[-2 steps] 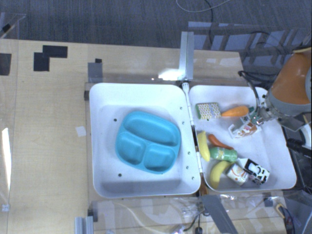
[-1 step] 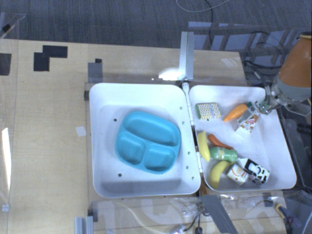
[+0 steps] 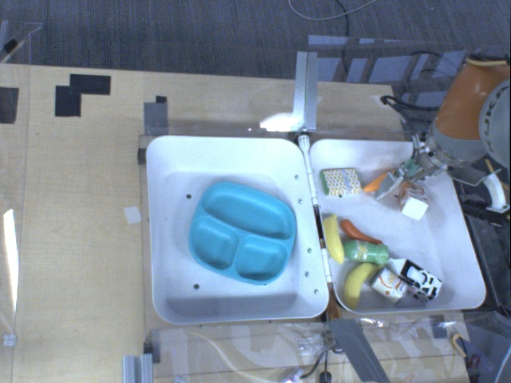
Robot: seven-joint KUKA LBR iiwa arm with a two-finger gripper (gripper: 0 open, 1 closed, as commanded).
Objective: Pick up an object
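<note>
Camera view: the gripper [image 3: 409, 183] hangs low over the far right of the right bin [image 3: 471, 294]; its finger spread cannot be told. A small white block [image 3: 414, 208] lies just beside it on the near side, an orange carrot [image 3: 374, 184] just to its left.

The tabletop [image 3: 72, 238] is a light wood-grain surface that carries two shallow white bins set side by side, their inner walls touching along a metal divider strip [image 3: 314, 214]. The left bin [image 3: 172, 294] and the right bin [image 3: 463, 286] sit toward the right half of the tabletop, leaving the left half bare wood. Black rectangular marks [image 3: 80, 92] lie flat on the far left area, and a small pale tag [image 3: 132, 214] lies just left of the left bin.
</note>
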